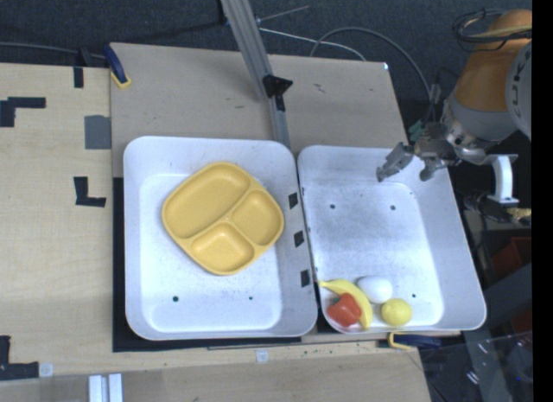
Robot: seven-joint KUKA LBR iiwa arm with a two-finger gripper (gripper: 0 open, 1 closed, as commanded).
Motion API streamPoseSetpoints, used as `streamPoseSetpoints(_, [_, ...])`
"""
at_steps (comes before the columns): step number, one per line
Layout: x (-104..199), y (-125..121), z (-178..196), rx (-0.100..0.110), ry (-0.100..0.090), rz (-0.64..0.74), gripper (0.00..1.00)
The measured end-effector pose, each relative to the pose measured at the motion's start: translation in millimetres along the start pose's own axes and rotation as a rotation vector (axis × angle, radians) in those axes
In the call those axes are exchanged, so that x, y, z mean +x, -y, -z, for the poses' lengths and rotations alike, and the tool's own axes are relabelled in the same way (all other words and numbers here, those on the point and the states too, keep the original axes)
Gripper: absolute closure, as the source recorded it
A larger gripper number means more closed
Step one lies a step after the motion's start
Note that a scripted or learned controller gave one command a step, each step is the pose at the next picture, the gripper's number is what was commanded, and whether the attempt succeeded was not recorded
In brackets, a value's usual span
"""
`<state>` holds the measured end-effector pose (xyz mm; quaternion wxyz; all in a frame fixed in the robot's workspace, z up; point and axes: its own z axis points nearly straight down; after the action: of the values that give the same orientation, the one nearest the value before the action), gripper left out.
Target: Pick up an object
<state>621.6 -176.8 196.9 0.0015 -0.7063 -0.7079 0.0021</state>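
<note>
— Yellow plastic is seen in the left bin (138,245): what is it?
— A divided plate (223,217) with three compartments is laid flat there, near the middle of that bin.

— Where are the small things kept?
— They are gathered in the near corner of the right bin (432,245), touching or just beside one another. A banana (352,292) is curved around a red piece (345,309); a white egg (375,288) is set just beside them, and a yellow ball (397,312) lies next to the egg.

— And the claw?
— The claw (408,165) is held over the far right edge of the right bin, well apart from that cluster. Its two fingers (393,162) are spread apart, and nothing is seen between them.

— What carries the bins?
— Both are borne side by side on a pale wooden tabletop (190,89).
</note>
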Motion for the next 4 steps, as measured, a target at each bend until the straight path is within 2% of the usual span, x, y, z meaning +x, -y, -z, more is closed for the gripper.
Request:
streamPoseSetpoints(1, [6,-6,-48,0.000,0.000,0.001,0.00])
streamPoseSetpoints(2, [5,3,-95,0.001,0.000,0.000,0.00])
streamPoseSetpoints(3, [6,1,-82,-0.003,-0.001,0.001,1.00])
streamPoseSetpoints(4, [-2,-4,-34,-0.008,0.000,-0.001,1.00])
